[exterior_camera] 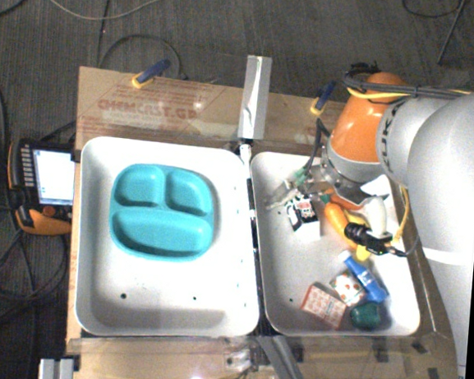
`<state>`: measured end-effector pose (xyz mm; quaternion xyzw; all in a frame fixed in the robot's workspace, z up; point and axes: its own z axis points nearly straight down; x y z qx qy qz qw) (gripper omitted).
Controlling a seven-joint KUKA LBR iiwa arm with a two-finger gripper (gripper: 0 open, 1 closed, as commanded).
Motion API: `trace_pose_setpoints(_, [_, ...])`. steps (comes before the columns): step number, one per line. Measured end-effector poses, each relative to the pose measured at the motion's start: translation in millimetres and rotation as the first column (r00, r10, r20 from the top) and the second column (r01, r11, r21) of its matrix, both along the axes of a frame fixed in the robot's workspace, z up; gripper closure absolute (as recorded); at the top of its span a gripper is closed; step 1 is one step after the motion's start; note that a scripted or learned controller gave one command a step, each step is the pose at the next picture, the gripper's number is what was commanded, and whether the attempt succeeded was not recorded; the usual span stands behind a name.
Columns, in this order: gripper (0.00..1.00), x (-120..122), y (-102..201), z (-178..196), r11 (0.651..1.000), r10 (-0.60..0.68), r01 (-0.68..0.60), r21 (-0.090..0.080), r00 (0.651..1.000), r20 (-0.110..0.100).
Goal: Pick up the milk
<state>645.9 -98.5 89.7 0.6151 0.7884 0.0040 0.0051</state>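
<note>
Clutter sits nearest me in the right bin (287, 271): a dark green lump (366, 317), a red-and-white packet (322, 304), a small pale box (348, 289) and a blue-and-white tube (366, 277), bunched in the near corner on the arm's side. The left bin (162, 293) carries 1 thing, a teal divided plate (165, 211).

Further back in the right bin lies an orange piece (334, 216). Just beside it, toward the wall between the 2 bins, is a small white carton (303, 212) with black and red marks, which I take for the milk, though it is too small to read. It looks tipped over, lying slantwise to the bin walls.

Just beyond it is the gripper (293, 189), low over the far end of the bin, with the carton on its near side, close enough that the 2 may be touching. Whether the gripper is released or clenched I cannot tell, and nothing visibly sits in it. I judge the coming move a short one, toward me and down.
</note>
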Motion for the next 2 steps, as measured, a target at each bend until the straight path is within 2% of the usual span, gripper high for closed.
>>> trace_pose_setpoints(1, [0.00,12,-99,26,0.997,-0.075,0.075,-0.004,0.997,-0.011])
trace_pose_setpoints(2, [0.00,-13,-116,8,1.000,0.025,-0.025,0.000,1.000,0.014])
